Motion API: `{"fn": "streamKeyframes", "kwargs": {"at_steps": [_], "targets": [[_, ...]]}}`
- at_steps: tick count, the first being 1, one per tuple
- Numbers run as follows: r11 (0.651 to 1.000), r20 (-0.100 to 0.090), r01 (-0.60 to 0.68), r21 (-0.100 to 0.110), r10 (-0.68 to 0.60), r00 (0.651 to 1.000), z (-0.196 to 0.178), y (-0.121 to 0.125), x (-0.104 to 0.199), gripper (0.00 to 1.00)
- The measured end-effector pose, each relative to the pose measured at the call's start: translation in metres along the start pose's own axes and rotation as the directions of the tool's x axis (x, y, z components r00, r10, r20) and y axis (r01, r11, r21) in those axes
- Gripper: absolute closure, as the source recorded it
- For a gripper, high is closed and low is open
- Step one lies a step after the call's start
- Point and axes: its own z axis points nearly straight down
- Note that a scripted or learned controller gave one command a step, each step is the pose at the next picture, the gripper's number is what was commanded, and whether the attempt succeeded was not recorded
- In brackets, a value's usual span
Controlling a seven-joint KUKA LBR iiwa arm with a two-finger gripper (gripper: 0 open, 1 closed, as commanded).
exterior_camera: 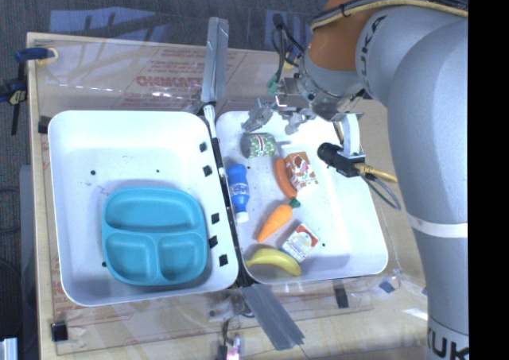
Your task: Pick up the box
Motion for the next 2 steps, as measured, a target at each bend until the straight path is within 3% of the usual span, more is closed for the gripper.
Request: {"fn": "streamKeyframes", "kwargs": {"at_steps": [1,2], "targets": [[0.98,0.001,0.201,-0.001,-0.201,0.98,0.105,-0.04,-0.012,0.0],[0.998,0.003,0.054,-0.009,-0.054,0.999,0.122,0.019,-0.079,0.0]]}}
